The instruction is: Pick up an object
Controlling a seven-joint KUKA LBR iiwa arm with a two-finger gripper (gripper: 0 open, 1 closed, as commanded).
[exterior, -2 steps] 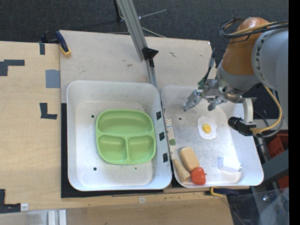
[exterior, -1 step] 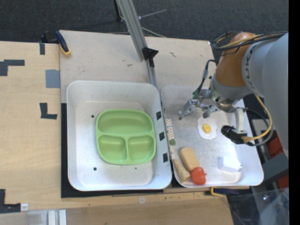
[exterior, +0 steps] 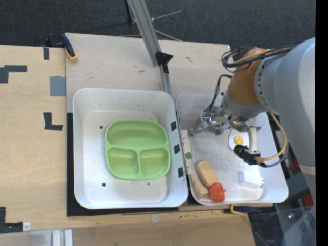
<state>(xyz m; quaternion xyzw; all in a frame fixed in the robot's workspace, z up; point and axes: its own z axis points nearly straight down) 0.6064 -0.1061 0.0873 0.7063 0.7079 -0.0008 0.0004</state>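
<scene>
In the right bin point(exterior: 279, 188), a tan bread-like block point(exterior: 207, 172) lies near the front left corner. A small red tomato-like piece point(exterior: 217, 192) touches its front end. A white piece point(exterior: 250, 179) rests at the front right. A small yellow item point(exterior: 238, 140) sits mid-bin beside the arm's black cable. My gripper point(exterior: 209, 121) hangs over the back left part of this bin, below the orange band, apart from the bread block. I see nothing held in it.
The left bin point(exterior: 82, 137) holds a green divided plate point(exterior: 137, 148). A grey metal pole point(exterior: 148, 29) slants in from the top toward the gap between the bins. The arm's bulk covers the right bin's back right part.
</scene>
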